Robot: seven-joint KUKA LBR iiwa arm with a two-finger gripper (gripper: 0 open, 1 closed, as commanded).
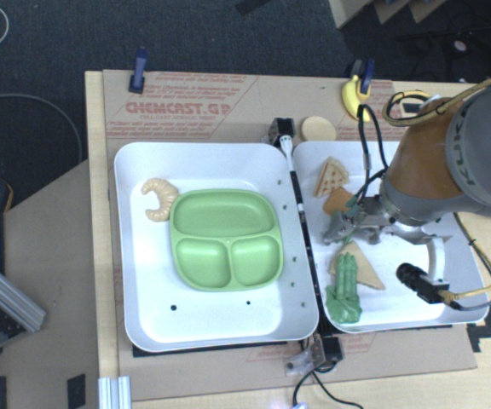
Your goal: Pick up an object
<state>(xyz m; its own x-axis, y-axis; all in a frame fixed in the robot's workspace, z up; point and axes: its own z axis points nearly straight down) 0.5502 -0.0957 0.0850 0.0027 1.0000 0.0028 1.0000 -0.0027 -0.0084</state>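
Observation:
My gripper (345, 230) is low in the right bin (467, 271), near its left wall. Just behind it lie a small orange piece (337, 200) and a tan waffle-like wedge (332, 175). A plain tan wedge (366, 268) lies right in front of the gripper, and a green bundle-shaped toy (344, 290) lies at the front left of that bin. The grey arm with its orange band (424, 164) covers the bin's back right. Nothing is visibly held.
The left bin (135, 228) holds a green divided plate (226, 239) and a beige croissant toy (159, 198) at its back left. A round tan disc (318, 129) and a yellow clamp (354, 96) sit on the cardboard behind the bins. Cables run along the right bin's front right.

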